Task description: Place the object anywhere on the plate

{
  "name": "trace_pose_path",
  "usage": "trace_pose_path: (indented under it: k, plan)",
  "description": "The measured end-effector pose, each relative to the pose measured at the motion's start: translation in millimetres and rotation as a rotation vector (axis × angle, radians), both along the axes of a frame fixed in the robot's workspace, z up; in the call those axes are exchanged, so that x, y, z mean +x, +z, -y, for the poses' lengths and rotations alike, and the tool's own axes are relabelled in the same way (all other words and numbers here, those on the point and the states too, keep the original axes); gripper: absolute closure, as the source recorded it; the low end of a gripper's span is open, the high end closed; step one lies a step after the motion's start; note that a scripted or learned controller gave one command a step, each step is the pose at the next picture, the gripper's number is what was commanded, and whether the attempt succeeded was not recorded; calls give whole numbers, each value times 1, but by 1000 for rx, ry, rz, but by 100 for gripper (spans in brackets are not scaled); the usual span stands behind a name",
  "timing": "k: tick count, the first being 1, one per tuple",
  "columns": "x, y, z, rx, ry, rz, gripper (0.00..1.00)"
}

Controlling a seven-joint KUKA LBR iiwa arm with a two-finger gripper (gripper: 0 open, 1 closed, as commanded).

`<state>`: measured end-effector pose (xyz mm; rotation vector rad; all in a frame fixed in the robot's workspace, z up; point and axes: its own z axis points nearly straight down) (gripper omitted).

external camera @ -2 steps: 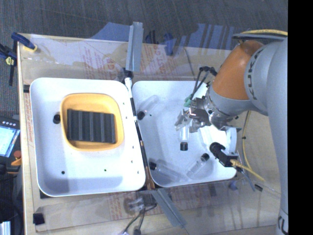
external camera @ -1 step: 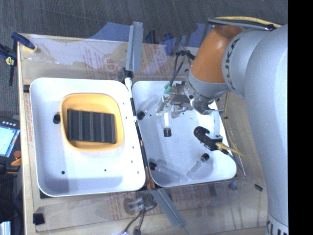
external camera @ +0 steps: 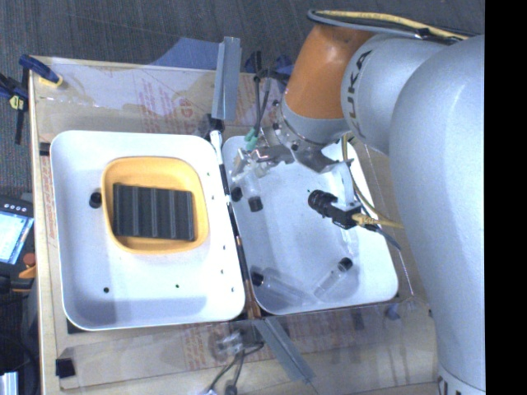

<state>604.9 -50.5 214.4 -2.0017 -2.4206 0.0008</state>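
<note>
A yellow plate [external camera: 152, 170] lies in the left white bin [external camera: 78, 290]. On it rests a dark grey rectangular object with raised ridges [external camera: 155, 212], lying flat and covering most of the plate's middle. My gripper [external camera: 245, 199] hangs over the upper left corner of the right bin [external camera: 375, 290], just right of the wall between the two bins. Its two dark fingertips [external camera: 236, 193] stand apart, with bare white bin floor showing between them. It is well away from the ridged object.
The big grey arm with its orange band [external camera: 325, 64] covers the right bin's right side. A black cable fitting [external camera: 329, 207] sticks out below the wrist. Clear plastic tubes [external camera: 329, 280] lie near the right bin's front edge.
</note>
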Motion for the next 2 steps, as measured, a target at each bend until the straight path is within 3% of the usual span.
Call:
trace_pose_path:
  k: [1, 2]
  plan:
    - [0, 0, 0, 0, 0, 0, 0]
    - [2, -23, -86, 0, 61, -4, 0]
